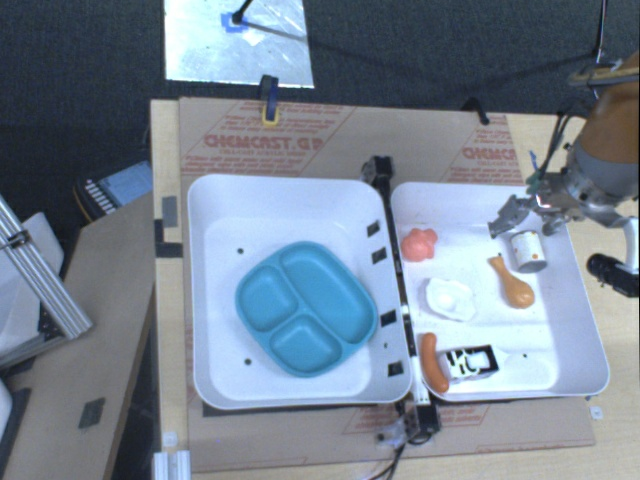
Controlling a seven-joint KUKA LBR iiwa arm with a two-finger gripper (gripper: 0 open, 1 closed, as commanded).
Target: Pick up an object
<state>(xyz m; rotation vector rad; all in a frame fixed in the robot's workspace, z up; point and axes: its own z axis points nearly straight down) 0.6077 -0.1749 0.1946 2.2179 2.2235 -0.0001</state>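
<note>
My gripper hangs over the far right part of the right bin, with its fingers spread open. Just below it a small silver-white cylinder lies on the bin floor, close to the fingertips but not clamped between them. A tan drumstick-shaped toy lies just in front of the cylinder. Further left in the same bin are a pink lump, a white crumpled piece, an orange sausage-shaped toy and a black-and-white item.
The left bin holds a blue divided plate. A black ridge with clips separates the two bins. The arm's grey wrist and orange band reach in above the right bin's far right corner.
</note>
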